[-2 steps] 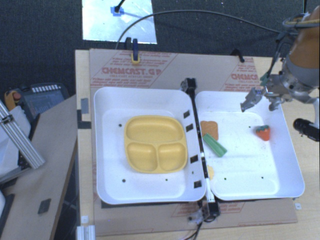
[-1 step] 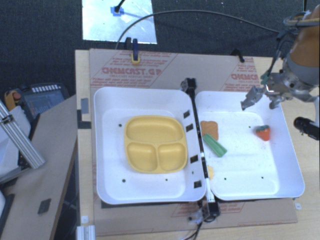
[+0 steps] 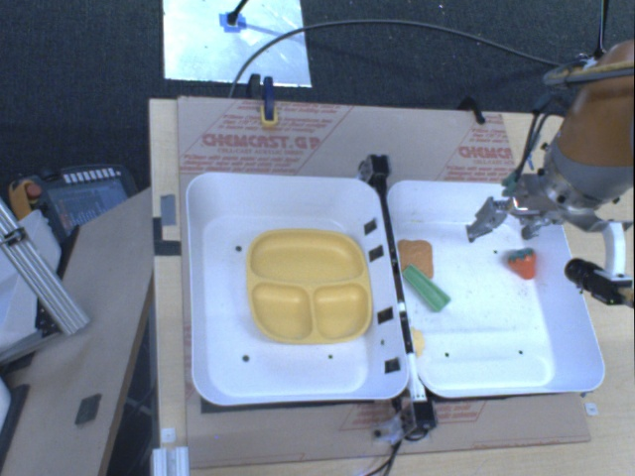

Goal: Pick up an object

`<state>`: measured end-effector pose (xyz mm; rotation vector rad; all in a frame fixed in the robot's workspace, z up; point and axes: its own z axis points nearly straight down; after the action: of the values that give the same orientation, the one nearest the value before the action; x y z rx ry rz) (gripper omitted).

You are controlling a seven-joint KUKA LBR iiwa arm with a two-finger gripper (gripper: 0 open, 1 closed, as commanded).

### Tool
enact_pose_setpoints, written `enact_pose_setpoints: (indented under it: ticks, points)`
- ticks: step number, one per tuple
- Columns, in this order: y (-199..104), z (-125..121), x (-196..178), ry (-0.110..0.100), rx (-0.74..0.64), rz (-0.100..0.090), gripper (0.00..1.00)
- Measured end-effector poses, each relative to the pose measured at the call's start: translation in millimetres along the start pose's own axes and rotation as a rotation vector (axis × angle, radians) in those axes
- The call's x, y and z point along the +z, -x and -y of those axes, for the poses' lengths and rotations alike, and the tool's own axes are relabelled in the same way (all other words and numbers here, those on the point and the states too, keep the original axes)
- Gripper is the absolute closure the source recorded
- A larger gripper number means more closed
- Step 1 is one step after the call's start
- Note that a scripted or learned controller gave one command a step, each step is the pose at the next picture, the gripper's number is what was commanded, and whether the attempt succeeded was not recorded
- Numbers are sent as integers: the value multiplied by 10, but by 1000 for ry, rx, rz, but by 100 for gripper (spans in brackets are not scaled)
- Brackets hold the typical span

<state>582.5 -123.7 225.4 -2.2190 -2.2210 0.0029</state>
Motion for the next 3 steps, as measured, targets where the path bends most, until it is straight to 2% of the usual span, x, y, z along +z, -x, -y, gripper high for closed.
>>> enact_pose_setpoints:
  ticks: [1, 2, 3]
  points:
    - [50, -49, 447, 1, 0, 0, 0]
    - [1, -76, 1061, -1, 0, -1, 0]
    - [12, -92, 920, 5, 0, 1, 100]
